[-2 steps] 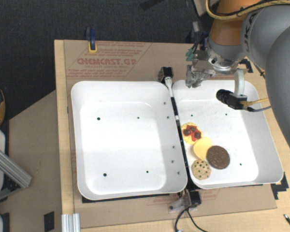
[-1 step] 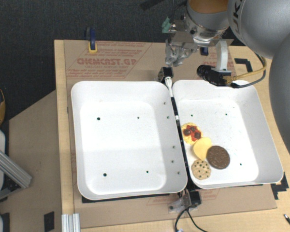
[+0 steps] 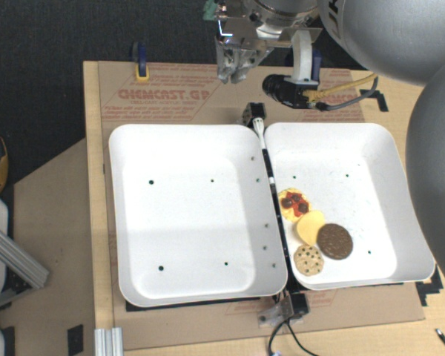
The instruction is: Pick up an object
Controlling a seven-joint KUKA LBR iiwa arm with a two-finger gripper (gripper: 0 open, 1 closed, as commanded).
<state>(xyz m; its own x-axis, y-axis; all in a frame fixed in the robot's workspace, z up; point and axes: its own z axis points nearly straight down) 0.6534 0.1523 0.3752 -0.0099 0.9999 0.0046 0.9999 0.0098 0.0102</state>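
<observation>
Several round toy foods lie together in the right bin, near its front left corner: a pale disc with red and dark topping, a plain yellow disc, a dark brown cookie and a tan chocolate-chip cookie. My gripper hangs high above the back of the bench, beyond the far edge of the bins and far from the foods. Nothing shows between its fingers.
The left bin sits beside the right one, with a black divider strip between them. Brown cardboard lies under both bins. A blue and yellow clamp stands at the back left.
</observation>
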